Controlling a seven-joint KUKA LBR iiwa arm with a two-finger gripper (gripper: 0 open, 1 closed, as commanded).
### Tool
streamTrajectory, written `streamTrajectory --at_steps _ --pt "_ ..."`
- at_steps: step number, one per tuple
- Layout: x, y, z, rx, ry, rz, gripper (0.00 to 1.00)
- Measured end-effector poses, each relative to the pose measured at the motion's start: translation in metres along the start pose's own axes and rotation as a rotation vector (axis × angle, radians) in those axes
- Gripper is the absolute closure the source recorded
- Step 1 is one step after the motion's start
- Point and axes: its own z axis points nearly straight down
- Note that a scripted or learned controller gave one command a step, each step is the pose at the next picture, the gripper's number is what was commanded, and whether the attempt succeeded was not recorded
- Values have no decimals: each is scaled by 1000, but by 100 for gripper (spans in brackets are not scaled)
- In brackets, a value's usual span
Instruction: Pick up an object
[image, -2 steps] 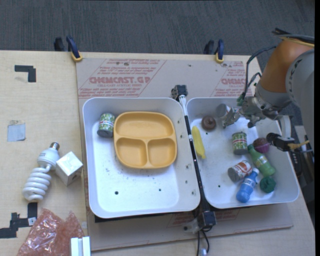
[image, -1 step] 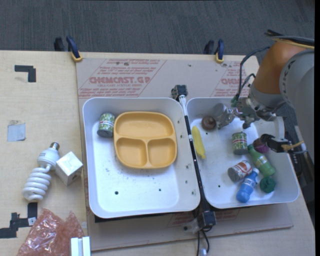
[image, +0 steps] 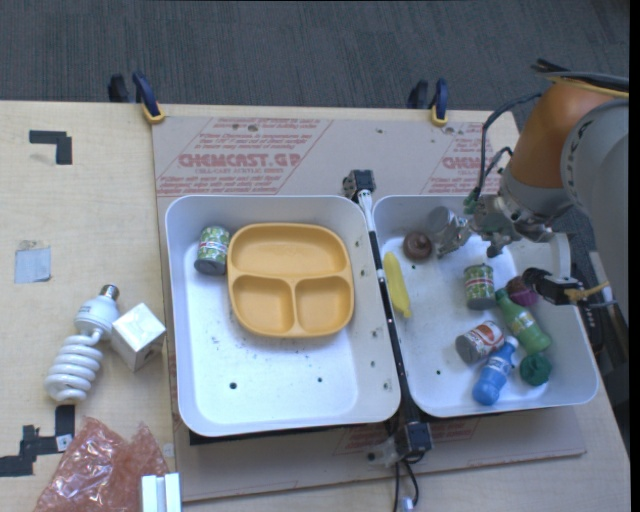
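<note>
My gripper (image: 470, 238) hangs low over the back of the right bin (image: 560, 395), open, with only white bin floor between its fingers. A brown round object (image: 417, 245) lies just to its left, and a small green can (image: 479, 285) stands just in front of it. Further forward in that bin are a green bottle (image: 525, 322), a purple item (image: 520, 291), a silver can (image: 480, 341), a blue bottle (image: 494, 377) and a dark green ball (image: 536, 370). A yellow banana (image: 397, 283) lies along the bin's left wall.
The left bin (image: 280, 395) holds a yellow divided tray (image: 292, 278) and a green can (image: 212, 249). On the bench to the left lie a spiral light bulb (image: 80, 347), a white cube (image: 138, 331) and a pink crumpled bag (image: 95, 467).
</note>
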Motion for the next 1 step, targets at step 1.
streamTrajectory --at_steps 1 --pt "15 0 0 -2 0 -2 0"
